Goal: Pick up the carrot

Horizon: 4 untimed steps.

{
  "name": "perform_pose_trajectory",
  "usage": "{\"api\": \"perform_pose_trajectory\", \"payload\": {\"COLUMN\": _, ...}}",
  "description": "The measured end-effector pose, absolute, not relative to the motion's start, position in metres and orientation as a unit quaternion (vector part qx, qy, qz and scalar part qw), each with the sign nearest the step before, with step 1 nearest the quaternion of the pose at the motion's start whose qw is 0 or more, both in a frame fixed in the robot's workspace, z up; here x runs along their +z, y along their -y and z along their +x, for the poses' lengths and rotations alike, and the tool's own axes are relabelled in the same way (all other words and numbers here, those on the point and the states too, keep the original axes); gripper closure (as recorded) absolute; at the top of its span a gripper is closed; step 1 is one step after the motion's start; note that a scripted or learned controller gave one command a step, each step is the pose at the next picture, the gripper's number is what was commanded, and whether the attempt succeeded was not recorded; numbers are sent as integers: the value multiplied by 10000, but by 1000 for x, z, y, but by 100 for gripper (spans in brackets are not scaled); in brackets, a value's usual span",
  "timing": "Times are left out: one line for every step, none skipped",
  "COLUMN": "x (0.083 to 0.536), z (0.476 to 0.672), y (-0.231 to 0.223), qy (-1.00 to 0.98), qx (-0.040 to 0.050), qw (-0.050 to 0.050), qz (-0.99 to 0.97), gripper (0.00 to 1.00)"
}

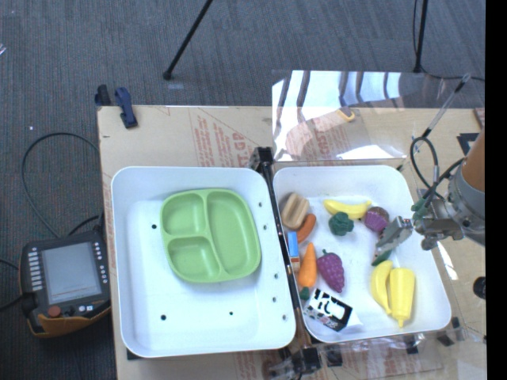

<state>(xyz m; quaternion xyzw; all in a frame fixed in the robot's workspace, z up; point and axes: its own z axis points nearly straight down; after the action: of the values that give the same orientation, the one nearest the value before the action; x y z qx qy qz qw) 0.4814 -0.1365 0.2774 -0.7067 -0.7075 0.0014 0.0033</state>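
The carrot (307,266) lies in the right bin (428,307), well to the left of the pincer (388,246) and slightly nearer the camera, its long axis running near-to-far. Whether the pincer is spread, I cannot tell.

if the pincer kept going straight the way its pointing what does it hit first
The pincer points down and left, over the right bin. Straight on, it would likely meet the bare bin floor first, then the purple grapes and the carrot beyond. Its height is unclear.
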Motion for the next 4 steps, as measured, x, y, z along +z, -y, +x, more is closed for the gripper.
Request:
{"api": "perform_pose_trajectory", "payload": {"x": 195, "z": 587, "y": 75, "qy": 7380, "qx": 22, "qw": 57, "qz": -6747, "gripper": 0}}
{"api": "perform_pose_trajectory", "payload": {"x": 101, "z": 597, "y": 82, "qy": 6931, "qx": -44, "qw": -15, "qz": -7208, "gripper": 0}}
{"api": "perform_pose_trajectory", "payload": {"x": 85, "z": 551, "y": 95, "qy": 5895, "qx": 20, "qw": 42, "qz": -8077, "gripper": 0}}
{"api": "perform_pose_trajectory", "payload": {"x": 93, "z": 550, "y": 96, "qy": 5867, "qx": 33, "qw": 77, "qz": -8097, "gripper": 100}}
